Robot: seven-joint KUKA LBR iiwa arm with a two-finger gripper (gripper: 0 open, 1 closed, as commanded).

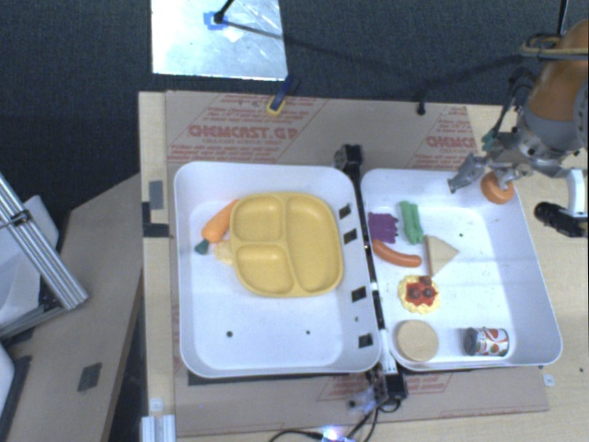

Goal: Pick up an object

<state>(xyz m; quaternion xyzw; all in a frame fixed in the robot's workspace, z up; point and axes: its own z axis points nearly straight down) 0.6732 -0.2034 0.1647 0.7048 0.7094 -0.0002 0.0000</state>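
A: Where is the hand [485, 175]?

B: Over the far right corner of the right bin [515, 274], at the end of the grey arm [555, 109]. One grey finger [463, 174] points toward the bin's far wall.

A: Is it holding anything?

B: A small orange object [499, 189] sits right at the hand, by the bin's far right rim. I cannot tell whether the fingers grip it or whether it only lies beneath them.

A: And the rest of the right bin?

B: Near its left wall lie a purple piece [383, 226], a green piece [410, 221] and a sausage [397, 254]. A tan wedge [439, 253] lies just right of the sausage. Nearer the front are a small pizza [420, 294], a round biscuit [417, 340] and a tin can [486, 342] on its side.

A: The left bin [198, 339]?

B: A yellow divided plate [280, 244], with a carrot [218, 223] against its left edge.
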